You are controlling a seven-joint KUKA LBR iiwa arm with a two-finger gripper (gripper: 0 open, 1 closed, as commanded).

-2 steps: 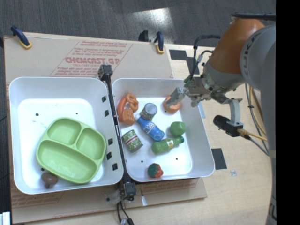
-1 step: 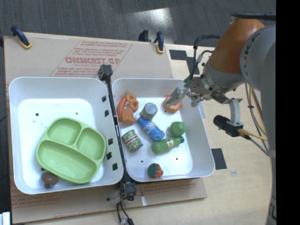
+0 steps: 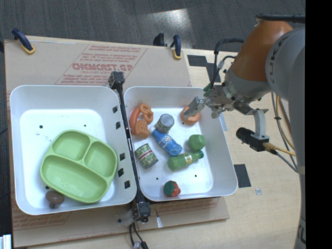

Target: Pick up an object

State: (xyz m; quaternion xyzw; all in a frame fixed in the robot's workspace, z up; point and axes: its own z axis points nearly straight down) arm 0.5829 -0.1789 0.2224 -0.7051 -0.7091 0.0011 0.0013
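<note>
1. Jaws first: honestly can't tell how they stand. The gripper (image 3: 196,108) is at the upper right corner of the right bin (image 3: 224,162), and from this slanted overhead view it's a grey blur pressed up against a small orange object (image 3: 190,118). Nothing is clearly pinched, so I wouldn't call it a grab.

2. Same camera view, pickable stuff: all in the right bin. An orange pretzel-looking toy (image 3: 139,120) is by the left wall, a small tin can (image 3: 165,123) sits above a blue bottle (image 3: 166,142), with a labelled green can (image 3: 146,155) lower left. A green bottle (image 3: 184,160) lies on its side under a green round thing (image 3: 196,141), and a red and green ball (image 3: 171,189) sits alone near the front.

3. Left bin (image 3: 21,100) has a green divided plate (image 3: 79,165) and a brown lump (image 3: 54,197) in the near corner. Well apart from the arm.

4. My guess on why it's there: the orange object lies nearest the side the arm reaches in from, so it's the easy target. Being close to the bin wall could make closing around it awkward.
</note>
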